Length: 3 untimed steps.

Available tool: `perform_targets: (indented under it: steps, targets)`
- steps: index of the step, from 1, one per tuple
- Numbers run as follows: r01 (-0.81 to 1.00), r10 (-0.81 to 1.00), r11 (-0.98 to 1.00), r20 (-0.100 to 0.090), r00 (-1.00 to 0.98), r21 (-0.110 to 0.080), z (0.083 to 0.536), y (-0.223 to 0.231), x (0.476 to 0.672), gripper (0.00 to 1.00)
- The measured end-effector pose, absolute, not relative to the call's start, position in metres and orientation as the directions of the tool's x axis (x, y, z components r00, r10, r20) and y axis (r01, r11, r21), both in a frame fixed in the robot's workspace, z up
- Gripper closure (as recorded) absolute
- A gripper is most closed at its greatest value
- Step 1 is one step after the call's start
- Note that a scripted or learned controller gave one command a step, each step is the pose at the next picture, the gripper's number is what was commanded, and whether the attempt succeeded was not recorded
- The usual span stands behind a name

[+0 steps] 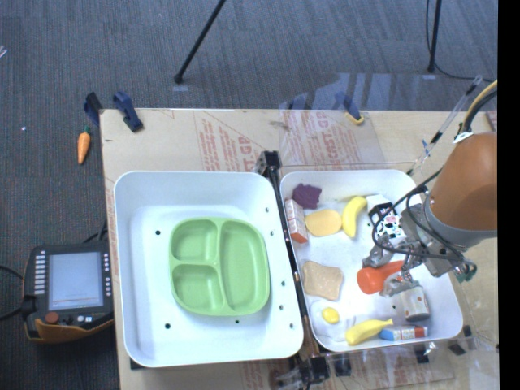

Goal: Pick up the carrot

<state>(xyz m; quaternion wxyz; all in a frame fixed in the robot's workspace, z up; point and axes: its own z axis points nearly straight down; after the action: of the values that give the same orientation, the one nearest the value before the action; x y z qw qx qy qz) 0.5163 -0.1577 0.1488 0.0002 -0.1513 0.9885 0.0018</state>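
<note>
An orange-red carrot (370,280) lies low in the right bin (382,179), its thick end pointing left. My gripper (388,271) has come down over the carrot's thin end from the right. One finger stands on each side, and orange shows between them. The fingers look shut on it. The carrot is still close to the bin floor. The arm's orange band (467,189) hangs above the bin's right side.
Around the carrot lie a bread slice (322,280), a grey can (412,301), a banana (353,215), a yellow oval (323,222), a purple piece (306,193) and a blue-red tube (404,331). The left bin (138,193) holds a green divided plate (219,266). Another small carrot (83,146) lies on the floor.
</note>
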Motion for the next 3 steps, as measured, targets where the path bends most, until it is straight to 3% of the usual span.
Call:
perform_targets:
  steps: [1,2,3]
  targets:
    - [-0.35,-0.35,0.937,-0.004,-0.937,0.004,0.154,-0.102,0.53,1.0]
    - [-0.01,-0.01,1.0,-0.006,-1.0,0.003,0.239,-0.02,0.578,1.0]
    - [-0.228,-0.228,0.974,0.002,-0.974,0.002,0.186,-0.036,0.567,1.0]
